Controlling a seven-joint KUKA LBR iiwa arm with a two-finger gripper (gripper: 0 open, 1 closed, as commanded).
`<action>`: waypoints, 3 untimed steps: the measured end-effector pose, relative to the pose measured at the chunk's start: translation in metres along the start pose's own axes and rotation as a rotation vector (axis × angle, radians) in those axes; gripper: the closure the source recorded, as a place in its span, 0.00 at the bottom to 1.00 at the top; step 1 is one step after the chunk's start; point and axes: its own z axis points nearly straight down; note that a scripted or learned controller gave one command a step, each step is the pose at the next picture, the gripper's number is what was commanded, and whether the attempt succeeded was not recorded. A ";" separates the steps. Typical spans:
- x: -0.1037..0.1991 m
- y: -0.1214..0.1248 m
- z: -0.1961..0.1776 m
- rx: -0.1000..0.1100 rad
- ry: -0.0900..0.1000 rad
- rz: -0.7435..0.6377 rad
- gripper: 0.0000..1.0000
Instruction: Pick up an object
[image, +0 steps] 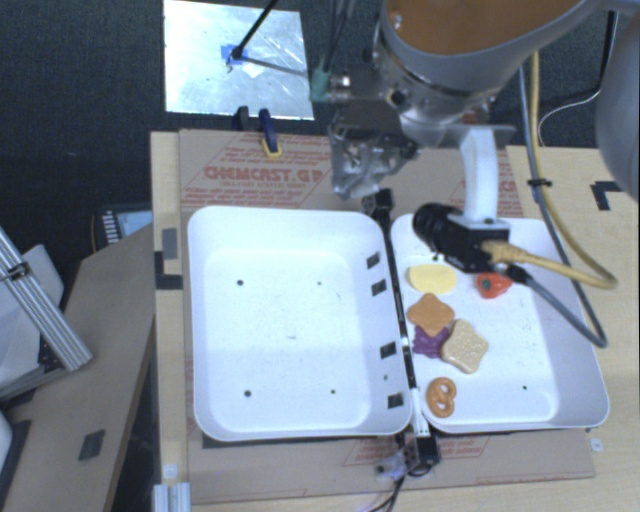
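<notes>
The right bin holds several toy food pieces along its left side. A pale yellow disc lies farthest back, with a small red piece to its right. In front of them sit a brown toast-like piece, a purple piece partly under it, a tan bread slice and a pretzel. My gripper hangs over the bench behind the bins, near the divider's far end, well above and apart from the food. Nothing shows in it.
The left bin is bare white. A black cylindrical part with a yellow cable reaches over the right bin's back. The black hinged divider runs between the bins. Blue and yellow clips sit at the cardboard's far edge.
</notes>
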 end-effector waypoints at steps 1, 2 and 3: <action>-0.017 -0.016 0.196 0.017 -0.008 0.008 1.00; 0.028 0.035 0.021 -0.018 0.008 0.002 1.00; 0.025 0.105 -0.002 -0.006 0.000 0.009 1.00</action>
